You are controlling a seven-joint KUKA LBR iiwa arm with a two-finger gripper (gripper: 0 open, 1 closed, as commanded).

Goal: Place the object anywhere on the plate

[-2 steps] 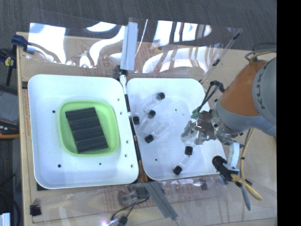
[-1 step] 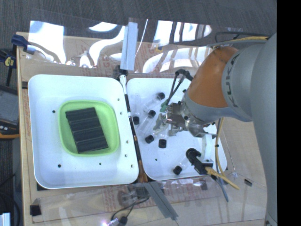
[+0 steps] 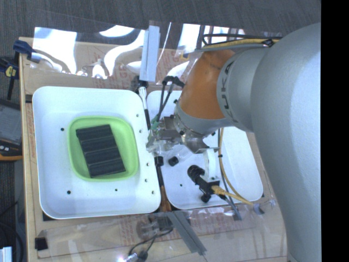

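A square green plate [image 3: 126, 135] with rounded corners lies in the middle of the left white bin [image 3: 54, 195]. A dark grey ridged rectangular block [image 3: 100, 150] rests flat on the plate, tilted slightly, covering most of its middle. My gripper [image 3: 162, 142] hangs below the orange-banded wrist, over the left edge of the right bin [image 3: 245, 173], just right of the rim between the two bins. It is apart from the block and the plate. I see nothing held at it.
The big grey arm covers most of the right bin's upper part. A raised rim [image 3: 154, 173] separates the two bins. Clear plastic walls and a metal bracket [image 3: 150, 53] stand at the back of the bench.
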